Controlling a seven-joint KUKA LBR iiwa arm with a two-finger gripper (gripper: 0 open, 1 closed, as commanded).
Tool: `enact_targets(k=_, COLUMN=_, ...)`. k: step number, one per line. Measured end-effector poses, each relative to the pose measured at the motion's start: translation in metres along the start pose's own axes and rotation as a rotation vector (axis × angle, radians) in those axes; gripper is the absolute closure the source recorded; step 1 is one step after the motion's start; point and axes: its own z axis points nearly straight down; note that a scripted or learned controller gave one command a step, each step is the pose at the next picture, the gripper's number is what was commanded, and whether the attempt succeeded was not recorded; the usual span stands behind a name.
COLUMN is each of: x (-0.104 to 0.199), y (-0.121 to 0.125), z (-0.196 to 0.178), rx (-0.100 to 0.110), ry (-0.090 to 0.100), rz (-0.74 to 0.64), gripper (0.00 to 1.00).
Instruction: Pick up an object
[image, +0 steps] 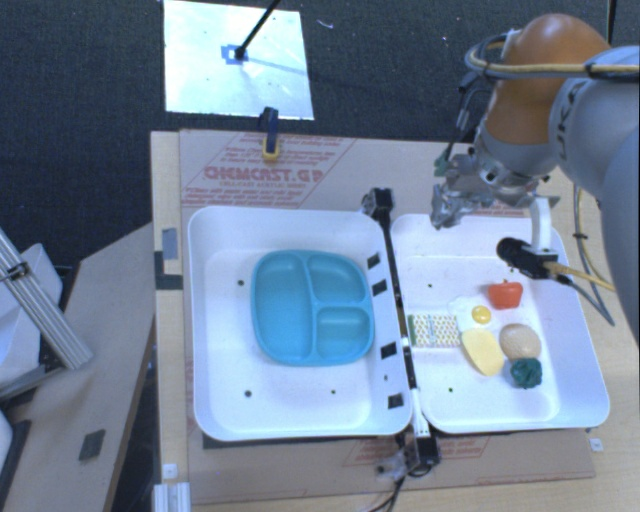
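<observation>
Desk (170, 350) at the left edge carries a printed cardboard sheet (300, 165), and on it two white bins sit side by side, touching along their inner rims. The left bin (215, 400) holds a blue plate (310, 307) with three compartments, lying flat near the bin's middle.

The right bin (440, 270) holds all the small things, gathered in its lower right half. Furthest left is a green-and-white checkered piece (433, 329), just beside the bin's left wall. Right of it lies a fried egg (475, 314), and below the egg a yellow piece (483, 352), the two touching or nearly so. A red piece (505, 294) sits above and to the right of the egg. A tan lump (519, 341) rests against the yellow piece's right side, and a dark green lump (526, 373) lies just below the tan one.

The pincer (447, 208) hangs over the upper left corner of the right bin, well apart from the cluster. I cannot tell whether it is released or clenched. The grey arm (560, 90) with its orange band fills the upper right of the frame.
</observation>
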Motion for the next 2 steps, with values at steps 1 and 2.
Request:
enact_targets(k=1, x=0.052, y=-0.001, z=0.010, rx=0.001, ry=0.000, rz=0.000, gripper=1.00)
enact_targets(k=2, x=0.102, y=0.000, z=0.016, rx=0.000, ry=0.000, rz=0.001, gripper=1.00)
